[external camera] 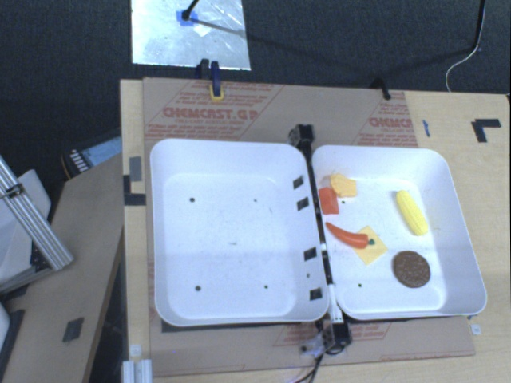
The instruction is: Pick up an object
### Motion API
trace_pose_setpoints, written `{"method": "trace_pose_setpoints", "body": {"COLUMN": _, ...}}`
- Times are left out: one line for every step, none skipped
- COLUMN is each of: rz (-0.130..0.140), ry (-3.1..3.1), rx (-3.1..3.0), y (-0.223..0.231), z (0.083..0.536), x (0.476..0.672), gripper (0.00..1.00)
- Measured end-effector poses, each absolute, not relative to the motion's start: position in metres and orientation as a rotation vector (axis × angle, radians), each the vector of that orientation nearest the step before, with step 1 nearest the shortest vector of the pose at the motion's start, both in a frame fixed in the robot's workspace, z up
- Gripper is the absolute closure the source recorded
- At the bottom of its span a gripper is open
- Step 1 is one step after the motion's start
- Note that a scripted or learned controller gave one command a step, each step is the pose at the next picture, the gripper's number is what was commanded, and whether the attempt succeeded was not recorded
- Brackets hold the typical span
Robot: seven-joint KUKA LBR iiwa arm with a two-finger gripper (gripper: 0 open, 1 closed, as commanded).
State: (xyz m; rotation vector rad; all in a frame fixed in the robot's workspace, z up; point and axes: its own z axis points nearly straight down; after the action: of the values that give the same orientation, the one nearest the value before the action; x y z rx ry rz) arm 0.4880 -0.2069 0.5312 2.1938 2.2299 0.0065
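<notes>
The right bin holds several toy foods. A yellow corn cob lies toward its right side. A round brown cookie sits near the front right. A red chili pepper lies partly over a yellow cheese slice. Close to the bin's left wall are a small orange-red block and, just behind it, a pale yellow piece.
The left bin sits beside the right one, joined by a row of black clips. Both rest on a cardboard sheet. A shiny metal plate lies beyond the bench, and an aluminium frame stands at the left.
</notes>
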Motion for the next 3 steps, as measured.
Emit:
{"method": "trace_pose_setpoints", "body": {"rz": 0.008, "ry": 2.233, "rx": 2.185, "y": -0.207, "z": 0.542, "x": 0.488, "gripper": 1.0}}
{"method": "trace_pose_setpoints", "body": {"rz": 0.01, "ry": 2.234, "rx": 2.177, "y": -0.207, "z": 0.554, "x": 0.489, "gripper": 1.0}}
{"method": "trace_pose_setpoints", "body": {"rz": 0.012, "ry": 2.236, "rx": 2.169, "y": -0.208, "z": 0.566, "x": 0.489, "gripper": 1.0}}
